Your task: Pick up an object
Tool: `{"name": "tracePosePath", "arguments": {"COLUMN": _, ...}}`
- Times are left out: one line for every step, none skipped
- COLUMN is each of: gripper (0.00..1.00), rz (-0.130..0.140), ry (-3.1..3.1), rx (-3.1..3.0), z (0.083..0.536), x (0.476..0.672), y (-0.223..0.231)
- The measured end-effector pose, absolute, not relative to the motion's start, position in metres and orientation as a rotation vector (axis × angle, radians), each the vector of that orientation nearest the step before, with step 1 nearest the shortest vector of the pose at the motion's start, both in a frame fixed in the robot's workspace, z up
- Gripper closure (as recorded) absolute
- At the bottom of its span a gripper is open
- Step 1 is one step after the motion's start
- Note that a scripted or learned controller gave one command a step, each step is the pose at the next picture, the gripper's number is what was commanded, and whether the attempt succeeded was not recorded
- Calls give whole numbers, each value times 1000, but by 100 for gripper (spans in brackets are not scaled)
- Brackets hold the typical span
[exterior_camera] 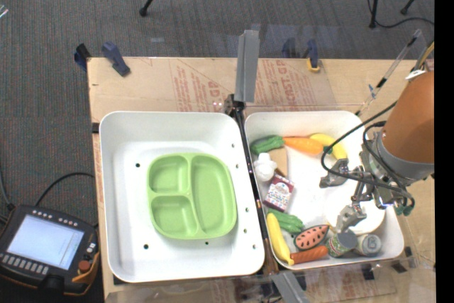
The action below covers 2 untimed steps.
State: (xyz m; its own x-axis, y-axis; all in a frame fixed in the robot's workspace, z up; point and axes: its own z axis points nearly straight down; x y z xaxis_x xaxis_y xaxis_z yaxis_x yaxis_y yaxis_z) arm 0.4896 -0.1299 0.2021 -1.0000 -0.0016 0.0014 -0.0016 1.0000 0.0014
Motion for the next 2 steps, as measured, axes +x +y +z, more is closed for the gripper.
{"name": "tracePosePath", "arguments": {"gripper": 0, "rz": -2, "ry": -3140, "rx": 106, "z": 87, "x": 491, "y": -134}}
{"name": "tracePosePath", "arguments": {"gripper": 0, "rz": -3, "ry": -3139, "rx": 188, "z": 88, "x": 598, "y": -105}}
